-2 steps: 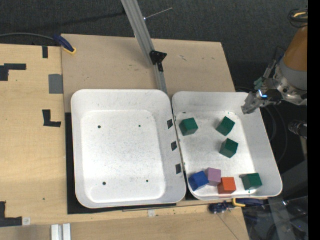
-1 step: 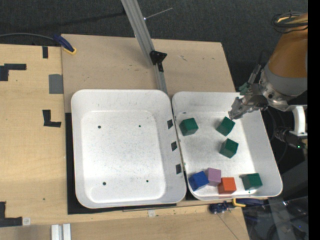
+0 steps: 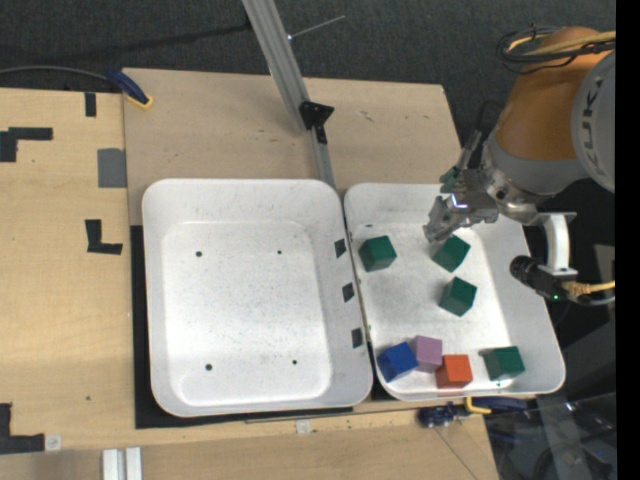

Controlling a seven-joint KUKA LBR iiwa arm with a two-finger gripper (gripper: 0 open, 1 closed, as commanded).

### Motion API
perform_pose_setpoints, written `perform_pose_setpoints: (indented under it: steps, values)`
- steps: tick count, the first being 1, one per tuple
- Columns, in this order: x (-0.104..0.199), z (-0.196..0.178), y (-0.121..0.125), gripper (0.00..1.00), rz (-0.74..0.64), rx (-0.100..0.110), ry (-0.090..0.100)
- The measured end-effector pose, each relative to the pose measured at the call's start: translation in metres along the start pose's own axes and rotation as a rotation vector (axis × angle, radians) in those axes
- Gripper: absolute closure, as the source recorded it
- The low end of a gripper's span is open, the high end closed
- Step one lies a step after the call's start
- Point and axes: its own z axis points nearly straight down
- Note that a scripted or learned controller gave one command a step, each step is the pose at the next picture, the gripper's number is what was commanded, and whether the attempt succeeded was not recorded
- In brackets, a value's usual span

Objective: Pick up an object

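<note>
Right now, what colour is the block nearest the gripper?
Green block, under the gripper, camera view.

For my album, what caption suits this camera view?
Gripper poised above a green block in the right white bin.

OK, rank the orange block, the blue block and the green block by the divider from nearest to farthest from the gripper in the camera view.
From the gripper:
1. Green block by the divider, upper left of the right bin.
2. Orange block, near the bin's front edge.
3. Blue block, front left corner, though nearly level with the orange one.
</note>
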Motion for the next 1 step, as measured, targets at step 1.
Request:
perform_pose_setpoints:
  steps: [1]
  values:
    - [0.0560,0.0135,-0.0058,1.00,-0.001,0.001,0.000]
